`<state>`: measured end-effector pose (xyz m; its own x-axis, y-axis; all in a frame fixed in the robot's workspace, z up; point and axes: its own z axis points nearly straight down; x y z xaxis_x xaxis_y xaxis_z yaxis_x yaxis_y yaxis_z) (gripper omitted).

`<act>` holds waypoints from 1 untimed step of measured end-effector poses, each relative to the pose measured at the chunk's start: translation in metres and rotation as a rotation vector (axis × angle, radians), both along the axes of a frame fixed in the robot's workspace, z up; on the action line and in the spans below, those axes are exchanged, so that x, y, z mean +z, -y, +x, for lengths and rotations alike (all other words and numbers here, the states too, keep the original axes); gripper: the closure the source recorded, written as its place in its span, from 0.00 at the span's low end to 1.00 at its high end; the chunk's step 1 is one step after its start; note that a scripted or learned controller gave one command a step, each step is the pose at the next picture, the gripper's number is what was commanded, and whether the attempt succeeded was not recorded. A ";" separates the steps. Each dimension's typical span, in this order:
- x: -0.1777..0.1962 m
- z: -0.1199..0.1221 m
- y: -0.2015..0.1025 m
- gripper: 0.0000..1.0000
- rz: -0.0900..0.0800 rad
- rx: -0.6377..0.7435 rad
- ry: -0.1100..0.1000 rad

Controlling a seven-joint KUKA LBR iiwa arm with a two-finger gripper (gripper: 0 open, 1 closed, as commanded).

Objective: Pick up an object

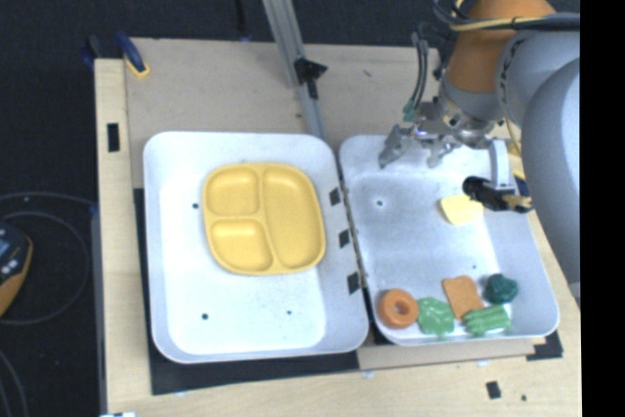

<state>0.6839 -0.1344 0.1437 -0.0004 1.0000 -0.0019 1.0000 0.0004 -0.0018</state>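
My gripper (414,151) hangs over the far edge of the right bin (410,239), its fingers spread open with nothing between them. A pale yellow piece (459,209) lies in that bin, to the right of the gripper and nearer the camera. Along the bin's near edge sit an orange ring (397,308), a light green lump (435,316), an orange block (461,295), a dark green piece (501,288) and a green piece (486,318). None of them touches the gripper.
The left bin (176,308) holds a yellow divided plate (264,217). A slanted metal pole (278,15) rises behind the bins, ending near their shared far corner. The grey arm (547,112) covers the right bin's far right side.
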 end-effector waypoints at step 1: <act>-0.045 -0.001 0.001 0.00 0.000 0.001 -0.001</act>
